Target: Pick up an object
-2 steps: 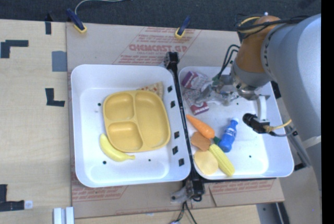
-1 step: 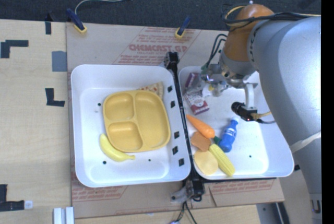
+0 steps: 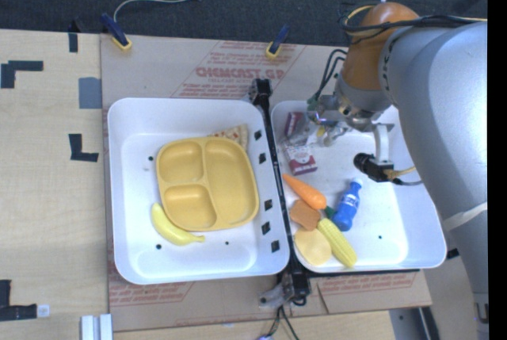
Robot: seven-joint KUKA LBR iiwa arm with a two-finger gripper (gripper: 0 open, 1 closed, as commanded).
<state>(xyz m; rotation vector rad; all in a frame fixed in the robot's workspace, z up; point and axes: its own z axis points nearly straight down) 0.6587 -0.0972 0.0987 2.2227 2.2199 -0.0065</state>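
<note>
Hand (image 3: 329, 127) first: we see it low over the far end of the right bin (image 3: 412, 239), under the orange band of the arm (image 3: 444, 93), but we cannot tell whether it is open or closed, and we see nothing in its hold. We judge the task barely begun, then: the reach into the bin looks made, while the grasp and the lift are both left to do.

Just beside the hand lie two small packets, a dark red one (image 3: 295, 124) by the bin's far left corner and a red and white one (image 3: 302, 162) a little nearer us. Either could be the target; we cannot say which. Both look flat and thin, lying against the bin floor, so we expect little edge to grip.

Further out sit a carrot (image 3: 305, 190), a blue bottle (image 3: 347, 204), a brown piece (image 3: 304, 214), a corn cob (image 3: 337, 242) and a pale yellow disc (image 3: 313, 248), all crowded toward the near left of that bin.

Beyond the divider, the left bin (image 3: 127, 196) holds a yellow divided plate (image 3: 207, 181) with a banana (image 3: 174, 227) touching its near edge. Both bins rest on the desk (image 3: 47, 172)
</note>
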